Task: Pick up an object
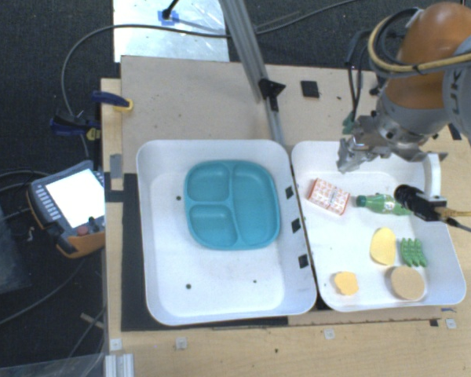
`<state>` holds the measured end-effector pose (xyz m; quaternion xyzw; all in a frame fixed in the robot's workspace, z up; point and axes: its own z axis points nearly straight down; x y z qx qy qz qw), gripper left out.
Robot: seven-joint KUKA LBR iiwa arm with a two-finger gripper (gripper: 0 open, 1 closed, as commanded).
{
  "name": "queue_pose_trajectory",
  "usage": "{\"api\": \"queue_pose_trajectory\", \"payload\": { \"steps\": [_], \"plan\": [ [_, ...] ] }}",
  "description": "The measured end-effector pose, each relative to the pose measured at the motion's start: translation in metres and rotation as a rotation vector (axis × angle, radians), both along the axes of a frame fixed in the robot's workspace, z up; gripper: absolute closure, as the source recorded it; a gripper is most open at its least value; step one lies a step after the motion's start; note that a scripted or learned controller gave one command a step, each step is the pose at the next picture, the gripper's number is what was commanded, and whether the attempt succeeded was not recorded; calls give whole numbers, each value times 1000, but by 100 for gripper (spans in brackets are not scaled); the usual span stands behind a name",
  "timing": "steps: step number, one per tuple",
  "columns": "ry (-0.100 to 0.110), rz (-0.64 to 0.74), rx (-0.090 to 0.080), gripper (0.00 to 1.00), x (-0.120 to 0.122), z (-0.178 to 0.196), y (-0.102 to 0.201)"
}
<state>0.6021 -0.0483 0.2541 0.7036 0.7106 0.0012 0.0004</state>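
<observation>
Beige board under two shallow white bins filled the bench, with cables trailing over dark floor around it. Over the right bin [447, 289], near its far edge, hung the gripper [350, 157], and nothing lay between its tips; whether they stood apart or together could not be told from so small and blurred a patch.

Just beside it, a little nearer the camera, lay a red-and-white packet [329, 196], then a green bottle [381, 203], a yellow piece [383, 247], a green ridged piece [412, 252], a small orange piece [345, 283] and a tan round [407, 283]. The left bin [165, 289] held a teal divided plate [232, 204].

Judging by this, a descent straight down would likely have met bare bin floor short of the packet. The flat packet might have slid away, and the bottle could have rolled. The arm's bulk hid the bin's far right corner.
</observation>
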Motion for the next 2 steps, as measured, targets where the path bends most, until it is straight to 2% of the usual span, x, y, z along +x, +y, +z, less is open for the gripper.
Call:
{"api": "queue_pose_trajectory", "payload": {
  "steps": [1, 2],
  "plan": [
    [0, 0, 0, 100, 12, -9, 46],
    [0, 1, 1, 100, 8, -14, 108]
  ]
}}
